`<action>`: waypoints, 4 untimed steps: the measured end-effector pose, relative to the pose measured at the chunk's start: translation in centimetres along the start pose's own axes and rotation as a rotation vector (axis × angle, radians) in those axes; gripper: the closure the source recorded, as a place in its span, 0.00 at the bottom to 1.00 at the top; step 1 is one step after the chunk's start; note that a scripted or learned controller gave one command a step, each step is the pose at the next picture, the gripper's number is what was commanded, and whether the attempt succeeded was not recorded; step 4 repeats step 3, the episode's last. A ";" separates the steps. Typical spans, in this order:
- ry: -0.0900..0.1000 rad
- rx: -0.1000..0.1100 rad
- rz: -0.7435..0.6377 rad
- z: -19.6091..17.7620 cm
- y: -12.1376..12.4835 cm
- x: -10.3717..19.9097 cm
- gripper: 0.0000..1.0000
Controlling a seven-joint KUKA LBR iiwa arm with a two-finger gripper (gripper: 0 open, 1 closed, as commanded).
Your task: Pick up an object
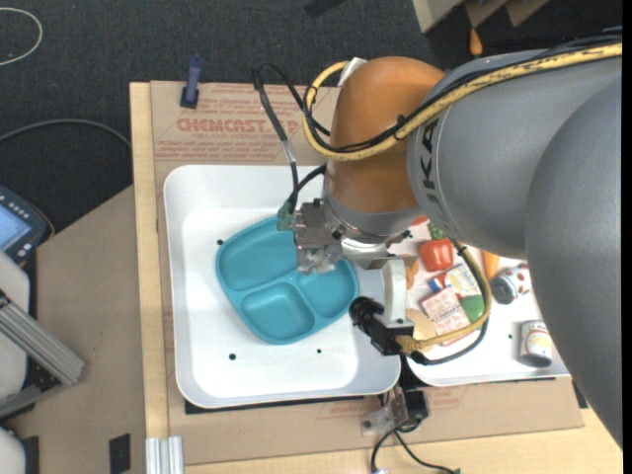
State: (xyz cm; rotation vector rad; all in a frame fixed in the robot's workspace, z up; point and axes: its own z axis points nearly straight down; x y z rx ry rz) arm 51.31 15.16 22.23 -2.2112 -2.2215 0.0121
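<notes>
Camera view: claw (314, 257), grip unclear, over glossy teal compartmented plate (281, 284).

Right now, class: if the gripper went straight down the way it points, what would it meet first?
Most likely the blue divided plate in the left white bin. The gripper hangs over the plate's upper right part, near a divider ridge. Depth is unclear from this slanted view, so the exact contact spot is uncertain.

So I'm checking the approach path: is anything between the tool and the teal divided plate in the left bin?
Nothing visible. The tool sits directly over the teal divided plate at its upper right rim, in the left bin. The other items lie apart in the right bin.
</notes>
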 end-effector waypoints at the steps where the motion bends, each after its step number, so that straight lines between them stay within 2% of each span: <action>1: 0.005 -0.022 0.002 -13.6 -1.5 0.2 1.00; 2: -0.001 -0.003 0.002 -7.8 -3.6 2.2 1.00; 3: 0.002 -0.020 0.010 -16.1 -3.5 -3.3 1.00; 4: 0.002 -0.020 0.010 -16.1 -3.5 -3.3 1.00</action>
